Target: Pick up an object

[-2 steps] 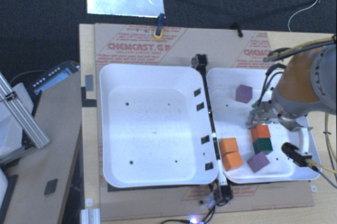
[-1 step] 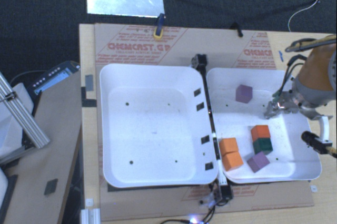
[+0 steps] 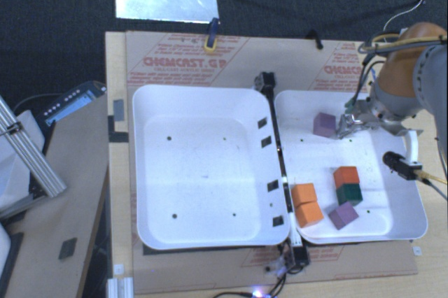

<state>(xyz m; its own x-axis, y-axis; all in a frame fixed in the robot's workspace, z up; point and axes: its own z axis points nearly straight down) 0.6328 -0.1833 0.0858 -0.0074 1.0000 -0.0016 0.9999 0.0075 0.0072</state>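
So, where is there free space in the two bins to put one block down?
The left bin has a bare floor from wall to wall. In the right bin, free floor lies between the purple block near the gripper and the orange block. Its near part is crowded.

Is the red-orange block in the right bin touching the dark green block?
Touching. The camera view shows the red-orange block butted directly against the dark green block below it in the picture, with no white bin floor between them.
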